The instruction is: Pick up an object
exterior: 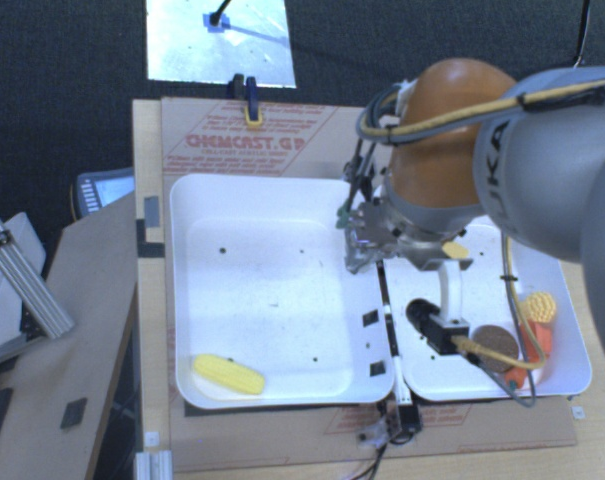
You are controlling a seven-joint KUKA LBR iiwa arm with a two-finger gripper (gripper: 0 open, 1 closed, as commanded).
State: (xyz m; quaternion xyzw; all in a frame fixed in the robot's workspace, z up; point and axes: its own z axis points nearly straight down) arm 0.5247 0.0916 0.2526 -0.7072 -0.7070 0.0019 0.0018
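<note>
Two shallow white bins sat side by side on one sheet of brown cardboard (282,133) with red lettering, seen from above at a slant.

The left bin (262,268) held one thing, a yellow corn cob (228,374). It lay on its side in the bin's front left corner, close to the front wall and well apart from the arm. A few small dark specks dotted the floor of that bin.

The right bin (569,365) was largely covered by the arm. Three things could be counted along its right edge, bunched toward the front right corner:
- one yellow knobbly piece (540,308), like a short corn cob
- one orange piece (540,340), just in front of the yellow piece and touching it
- one brown round disc (494,340), just to the left of the orange piece

What these three were exactly was hard to tell.

One grey arm (552,158) with an orange band (447,128) reached in from the right. Its one gripper (360,243) hung over the shared wall between the two bins, toward their far edge and above the left bin's right rim. Whether it was wide, narrow or holding anything could not be told, because the wrist hid it.

Beyond the bins, one black and yellow clamp (250,103) sat on the far edge of the cardboard. One shiny metal plate (217,28) lay behind the clamp.
</note>
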